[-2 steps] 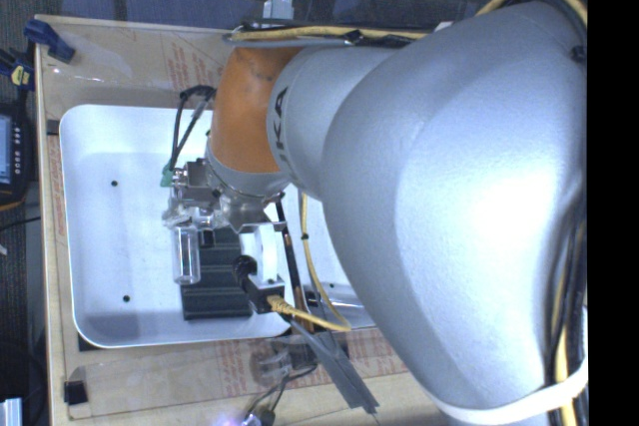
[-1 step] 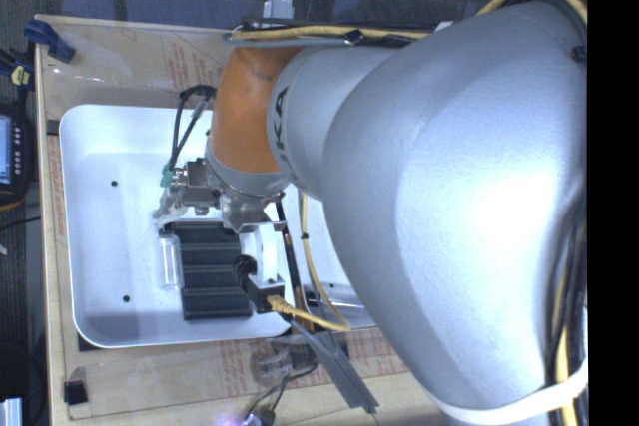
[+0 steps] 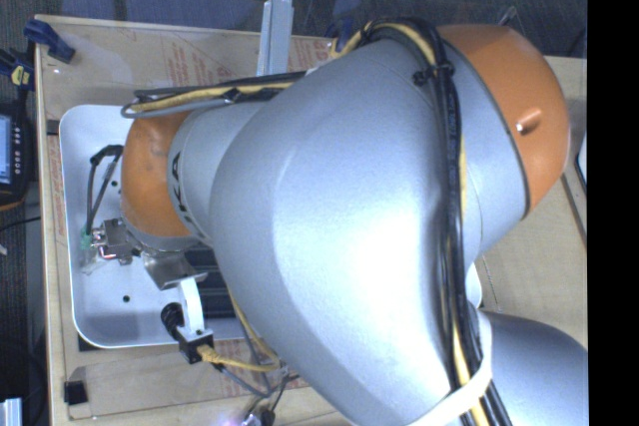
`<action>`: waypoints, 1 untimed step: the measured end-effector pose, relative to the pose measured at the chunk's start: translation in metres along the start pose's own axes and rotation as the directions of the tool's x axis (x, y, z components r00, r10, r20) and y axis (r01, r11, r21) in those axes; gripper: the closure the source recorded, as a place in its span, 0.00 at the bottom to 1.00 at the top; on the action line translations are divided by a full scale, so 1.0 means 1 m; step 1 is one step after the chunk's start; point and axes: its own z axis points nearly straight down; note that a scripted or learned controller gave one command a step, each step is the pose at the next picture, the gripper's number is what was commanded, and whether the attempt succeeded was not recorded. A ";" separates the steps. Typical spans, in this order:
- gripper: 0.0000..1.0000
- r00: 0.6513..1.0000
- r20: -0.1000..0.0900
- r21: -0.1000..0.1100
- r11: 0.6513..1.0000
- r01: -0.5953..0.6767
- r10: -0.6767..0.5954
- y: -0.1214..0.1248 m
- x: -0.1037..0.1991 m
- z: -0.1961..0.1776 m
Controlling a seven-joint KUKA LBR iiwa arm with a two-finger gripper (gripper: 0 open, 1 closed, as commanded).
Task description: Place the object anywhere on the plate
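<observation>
My grey arm [image 3: 369, 214] reaches in from the right and covers most of the bench. Its orange wrist band [image 3: 150, 180] hangs over the left white bin [image 3: 75, 145]. The gripper mount [image 3: 115, 244] points down into that bin near its left wall, and the fingers are hidden from this angle. No plate or loose object shows in the uncovered part of the bin.
The left bin's left wall and near corner [image 3: 110, 329] are exposed. Yellow and black cables [image 3: 200, 95] run along the arm and loop by the bin's near edge [image 3: 215, 354]. A metal post [image 3: 277, 35] stands at the bench's far edge. Blue clamps [image 3: 45, 40] sit at the far left corner.
</observation>
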 end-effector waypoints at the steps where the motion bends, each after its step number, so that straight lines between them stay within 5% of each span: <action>1: 1.00 1.000 0.002 0.007 1.000 0.003 -0.003 -0.002 -0.001 -0.007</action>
